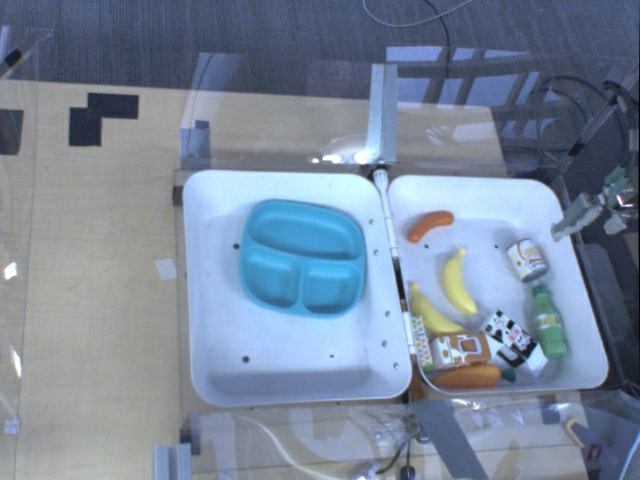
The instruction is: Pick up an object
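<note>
The small white cylindrical can with a printed label (526, 259) is lying nearest the reach of the arm, so it is looking like the likeliest candidate for the pick. It is sitting apart from its neighbours on bare bin floor, which is leaving room around it for a clean approach.

Just up and to the right of the can, the gripper (583, 216) is hanging over the rim of the right-hand shallow white bin (500, 190). Nothing is showing in its grasp. Whether it is spread or pressed together cannot be told, since it is appearing small and partly blurred. It is probably waiting at the edge before descending.

Left of the can, a yellow plastic banana (458, 281) is lying alone. Further left and lower, a second yellow banana (432, 311) is resting close against the bin wall. Up and left of the can, an orange toy sausage (430, 225) is lying by itself.

Below the can, a green plastic bottle (547, 320) is lying on its side. Left of it, a black-and-white patterned carton (510, 336), a brown printed carton (455, 350) and an orange carrot-like piece (465, 375) are crowding together, which is making them harder to grasp.

Far left of the can, a blue compartment plate (300, 258) is occupying the left-hand white bin (215, 348).
</note>
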{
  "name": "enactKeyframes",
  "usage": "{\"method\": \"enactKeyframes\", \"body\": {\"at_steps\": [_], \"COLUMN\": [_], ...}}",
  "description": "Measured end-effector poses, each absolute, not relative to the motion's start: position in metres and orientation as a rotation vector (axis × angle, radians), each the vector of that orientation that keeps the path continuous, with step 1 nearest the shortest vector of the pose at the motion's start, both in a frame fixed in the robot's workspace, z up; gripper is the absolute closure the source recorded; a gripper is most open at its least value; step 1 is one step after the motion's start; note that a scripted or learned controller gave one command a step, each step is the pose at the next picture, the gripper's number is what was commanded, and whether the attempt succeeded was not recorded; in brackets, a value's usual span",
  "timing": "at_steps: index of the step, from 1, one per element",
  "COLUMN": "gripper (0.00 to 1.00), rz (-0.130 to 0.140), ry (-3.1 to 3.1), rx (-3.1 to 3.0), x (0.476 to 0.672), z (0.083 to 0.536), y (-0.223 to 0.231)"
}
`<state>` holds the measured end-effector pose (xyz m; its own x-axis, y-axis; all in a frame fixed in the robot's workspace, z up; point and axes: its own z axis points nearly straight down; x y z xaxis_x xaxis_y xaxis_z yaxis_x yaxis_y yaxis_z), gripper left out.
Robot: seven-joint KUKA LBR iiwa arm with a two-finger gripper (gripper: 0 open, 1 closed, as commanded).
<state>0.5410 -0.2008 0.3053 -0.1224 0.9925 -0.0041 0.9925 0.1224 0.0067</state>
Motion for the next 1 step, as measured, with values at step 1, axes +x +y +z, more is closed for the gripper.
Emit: {"method": "enactKeyframes", "body": {"at_steps": [1], "gripper": [0.00], "rz": [0.003], "ry": [2.382], "rx": [2.044], "x": [0.5842], "z": [0.2387], "y": [-0.1193]}}
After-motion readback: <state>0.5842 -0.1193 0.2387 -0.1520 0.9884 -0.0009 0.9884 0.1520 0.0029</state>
